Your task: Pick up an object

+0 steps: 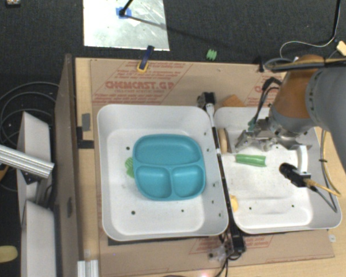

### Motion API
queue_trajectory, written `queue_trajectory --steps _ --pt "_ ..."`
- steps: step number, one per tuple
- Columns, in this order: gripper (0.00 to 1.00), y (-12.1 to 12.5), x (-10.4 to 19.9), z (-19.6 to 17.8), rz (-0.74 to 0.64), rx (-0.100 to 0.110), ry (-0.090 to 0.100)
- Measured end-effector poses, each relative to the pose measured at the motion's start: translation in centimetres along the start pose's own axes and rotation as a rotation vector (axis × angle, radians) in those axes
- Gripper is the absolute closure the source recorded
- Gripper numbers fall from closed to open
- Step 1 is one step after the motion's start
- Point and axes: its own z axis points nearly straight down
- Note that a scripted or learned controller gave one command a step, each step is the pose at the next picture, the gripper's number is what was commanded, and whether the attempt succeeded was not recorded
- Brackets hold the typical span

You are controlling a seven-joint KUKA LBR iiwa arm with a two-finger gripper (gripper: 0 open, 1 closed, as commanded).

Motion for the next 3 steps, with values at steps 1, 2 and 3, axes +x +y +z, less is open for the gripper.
queue_trajectory --steps 1,2,3 --pt "0.00 -5.1 -1.1 -0.1 0.000 0.001 0.001" --pt "1.00 -4.8 -1.0 -1.3 -0.003 -0.004 0.001" --pt "1.00 -0.6 10.1 -10.6 -0.018 -0.015 0.005"
